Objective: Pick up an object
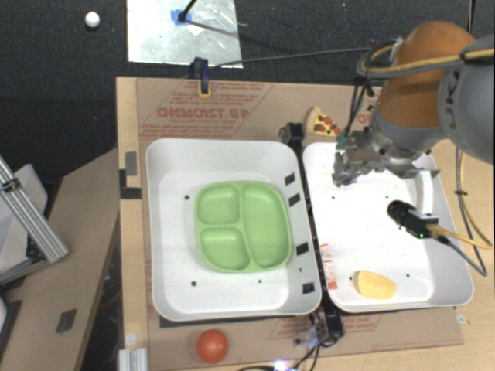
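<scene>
A yellow rounded object [375, 284] lies near the front of the right white bin [445, 280]. A green divided plate [241, 226] rests in the middle of the left white bin [166, 207]. My gripper [346, 171] hangs over the back left part of the right bin, well behind the yellow object and apart from it. The grey arm with its orange band comes in from the upper right.
A small pizza-slice toy [322, 121] lies on the board just behind the right bin. A red ball [211, 345] sits on the board in front of the left bin. A blue clamp [201, 73] holds the board's back edge.
</scene>
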You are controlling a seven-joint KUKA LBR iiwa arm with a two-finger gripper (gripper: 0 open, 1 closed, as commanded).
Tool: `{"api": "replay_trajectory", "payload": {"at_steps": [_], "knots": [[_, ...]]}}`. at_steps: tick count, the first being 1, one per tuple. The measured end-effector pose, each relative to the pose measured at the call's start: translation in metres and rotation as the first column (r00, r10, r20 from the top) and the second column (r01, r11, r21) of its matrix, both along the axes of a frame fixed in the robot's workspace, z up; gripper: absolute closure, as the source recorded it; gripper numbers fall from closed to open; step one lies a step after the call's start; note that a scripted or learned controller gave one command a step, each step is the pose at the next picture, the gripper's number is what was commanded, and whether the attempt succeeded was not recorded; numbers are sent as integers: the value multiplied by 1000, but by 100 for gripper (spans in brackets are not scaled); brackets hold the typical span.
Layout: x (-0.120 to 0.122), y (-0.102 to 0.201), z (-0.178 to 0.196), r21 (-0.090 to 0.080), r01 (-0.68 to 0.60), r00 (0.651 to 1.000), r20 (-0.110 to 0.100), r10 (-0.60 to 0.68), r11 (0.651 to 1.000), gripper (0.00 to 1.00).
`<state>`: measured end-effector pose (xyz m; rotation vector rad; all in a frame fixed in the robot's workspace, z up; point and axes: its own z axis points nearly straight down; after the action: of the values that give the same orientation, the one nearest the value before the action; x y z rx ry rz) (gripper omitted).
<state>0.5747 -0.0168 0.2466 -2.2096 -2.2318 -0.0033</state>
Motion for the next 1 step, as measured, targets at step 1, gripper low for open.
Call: {"api": "replay_trajectory", "payload": {"at_steps": [1], "knots": [[-11,46,-9,-1,1,1000,0,-1,1000,100]]}}
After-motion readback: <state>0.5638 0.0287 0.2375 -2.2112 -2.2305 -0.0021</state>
